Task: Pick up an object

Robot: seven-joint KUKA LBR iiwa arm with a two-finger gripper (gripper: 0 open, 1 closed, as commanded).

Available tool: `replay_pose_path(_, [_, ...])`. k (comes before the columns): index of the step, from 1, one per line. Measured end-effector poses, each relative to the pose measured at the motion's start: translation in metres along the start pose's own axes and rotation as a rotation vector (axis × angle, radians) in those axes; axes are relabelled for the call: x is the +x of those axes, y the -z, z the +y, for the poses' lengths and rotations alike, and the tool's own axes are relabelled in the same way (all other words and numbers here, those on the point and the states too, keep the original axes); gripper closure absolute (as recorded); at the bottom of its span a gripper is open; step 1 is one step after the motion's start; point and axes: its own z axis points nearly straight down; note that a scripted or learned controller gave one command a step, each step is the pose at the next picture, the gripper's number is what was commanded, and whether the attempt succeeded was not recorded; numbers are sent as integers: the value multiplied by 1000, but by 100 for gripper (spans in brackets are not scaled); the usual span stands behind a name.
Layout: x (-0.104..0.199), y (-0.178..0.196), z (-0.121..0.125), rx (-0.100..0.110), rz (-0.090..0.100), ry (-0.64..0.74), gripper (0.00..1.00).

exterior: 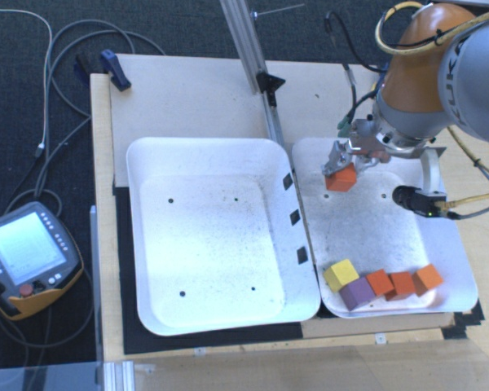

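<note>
My gripper (343, 166) hangs over the far part of the right bin (367, 218), shut on an orange-red block (341, 178) that sits between its fingers, above the bin floor. Along that bin's near edge lie a yellow block (340, 273), a purple block (358, 292) and three orange blocks (401, 283) in a row.
The left bin (212, 235) stands beside the right one. A metal pole (243, 31) slants up from between the bins at the back. Black clips (294, 217) line the left bin's right rim. A teach pendant (24, 255) lies off the bench at left.
</note>
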Motion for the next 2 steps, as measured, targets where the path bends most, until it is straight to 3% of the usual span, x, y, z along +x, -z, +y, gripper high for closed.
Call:
replay_pose_path(1, [58, -5, 5, 8, -1, -2, 100])
replay_pose_path(2, [102, -5, -77, 18, 0, -5, 100])
